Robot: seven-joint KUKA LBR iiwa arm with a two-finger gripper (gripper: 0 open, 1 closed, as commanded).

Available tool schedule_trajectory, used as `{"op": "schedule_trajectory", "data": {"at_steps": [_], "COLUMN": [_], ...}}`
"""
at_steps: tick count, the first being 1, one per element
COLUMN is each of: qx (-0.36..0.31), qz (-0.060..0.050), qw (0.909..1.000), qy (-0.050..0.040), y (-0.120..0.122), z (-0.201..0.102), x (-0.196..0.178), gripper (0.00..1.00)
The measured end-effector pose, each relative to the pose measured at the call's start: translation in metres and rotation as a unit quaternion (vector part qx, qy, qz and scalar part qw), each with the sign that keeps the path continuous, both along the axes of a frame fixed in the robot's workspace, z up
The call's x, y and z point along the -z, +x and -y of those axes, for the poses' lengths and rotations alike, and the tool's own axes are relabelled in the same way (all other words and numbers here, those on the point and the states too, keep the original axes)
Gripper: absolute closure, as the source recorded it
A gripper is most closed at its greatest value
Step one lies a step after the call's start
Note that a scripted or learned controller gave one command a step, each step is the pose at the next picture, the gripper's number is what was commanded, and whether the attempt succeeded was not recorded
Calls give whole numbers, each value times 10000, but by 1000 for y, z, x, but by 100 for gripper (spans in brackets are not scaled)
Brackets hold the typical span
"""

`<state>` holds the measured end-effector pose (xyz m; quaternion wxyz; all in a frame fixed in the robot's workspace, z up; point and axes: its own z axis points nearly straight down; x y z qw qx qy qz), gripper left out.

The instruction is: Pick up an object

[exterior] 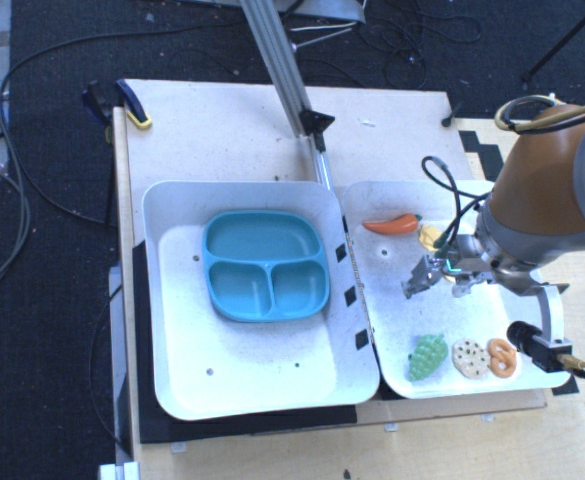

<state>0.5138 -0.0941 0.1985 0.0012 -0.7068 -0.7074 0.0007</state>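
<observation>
Gripper (pixel 422 280), finger state indiscernible, hovers over right bin (pixel 392 368); nearby toy carrot (pixel 392 224) judged light, rigid, slick: grasp mid-body across width.

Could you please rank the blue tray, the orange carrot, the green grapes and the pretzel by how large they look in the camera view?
1. blue divided tray, by far the largest.
2. and 3. orange carrot and green grapes: too alike to rank, the carrot longer, the grapes bulkier.
4. pretzel, the smallest.
</observation>
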Motion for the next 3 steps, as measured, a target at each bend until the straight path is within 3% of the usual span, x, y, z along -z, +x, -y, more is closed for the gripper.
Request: {"op": "schedule_trajectory", "data": {"at_steps": [1, 3], "qx": [-1, 13], "qz": [7, -16], "qw": [10000, 10000], "qy": [-1, -1], "y": [0, -6], "z": [0, 8], "x": [-1, 94], "gripper": [0, 0]}}
